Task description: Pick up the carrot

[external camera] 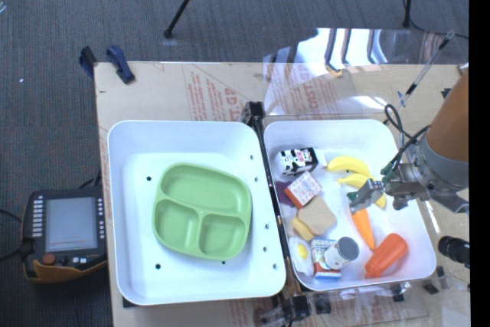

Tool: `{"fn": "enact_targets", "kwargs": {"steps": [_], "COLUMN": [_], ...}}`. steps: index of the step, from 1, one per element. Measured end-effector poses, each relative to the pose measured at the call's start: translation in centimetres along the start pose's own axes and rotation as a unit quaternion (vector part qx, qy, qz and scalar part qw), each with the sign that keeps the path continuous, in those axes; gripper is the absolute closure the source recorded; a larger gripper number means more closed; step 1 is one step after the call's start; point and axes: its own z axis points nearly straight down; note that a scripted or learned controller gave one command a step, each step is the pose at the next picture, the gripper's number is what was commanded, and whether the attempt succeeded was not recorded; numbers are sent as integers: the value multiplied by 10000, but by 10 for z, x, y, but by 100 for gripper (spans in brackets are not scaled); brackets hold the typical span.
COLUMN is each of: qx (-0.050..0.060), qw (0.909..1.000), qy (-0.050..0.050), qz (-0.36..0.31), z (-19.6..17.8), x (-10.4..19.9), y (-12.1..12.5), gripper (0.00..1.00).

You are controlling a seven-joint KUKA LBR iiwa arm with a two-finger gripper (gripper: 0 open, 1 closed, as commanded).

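**A:** Where is the slim orange carrot [364,228]?

**B:** In the right shallow white bin [321,128], right of centre. Its long axis runs nearly straight up and down the view, leaning a little: the top end sits under the tool, the tapered tip points toward the near wall, slightly to the right.

**A:** And the two-finger tool [361,197] on the grey arm?

**B:** It hangs just over the carrot's upper end, reaching in from the right. Whether its fingers are spread or closed I cannot tell (they blur into the yellow fruit behind), and no object shows between them.

**A:** How crowded is it there?

**B:** Tight. A fatter orange-red plastic vegetable [387,255] lies just right of the carrot's tip, slanting toward the bin's near right corner. A yellow plastic banana [348,166] lies just above the tool. To the left, a tan bread-slice toy [316,217] is near, and a small carton with a grey round cap [334,253] lies below that, close to the carrot's tip.

**A:** Any open room?

**B:** Bare white floor shows right of the carrot's shaft, up to the right wall, and along the far wall. The left white bin [130,149] holds a light green divided plastic tray [203,210] with bare margin all round. The cardboard-covered surface [184,88] lies bare behind both bins.
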Motion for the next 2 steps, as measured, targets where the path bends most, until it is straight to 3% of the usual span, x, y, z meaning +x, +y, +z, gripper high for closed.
{"fn": "enact_targets", "kwargs": {"steps": [1,2], "qx": [-54,-34], "qw": [10000,10000], "qy": [-21,7], "qz": [-21,17], "z": [145,138], "x": [-37,-38], "y": [48,47], "gripper": [0,100]}}
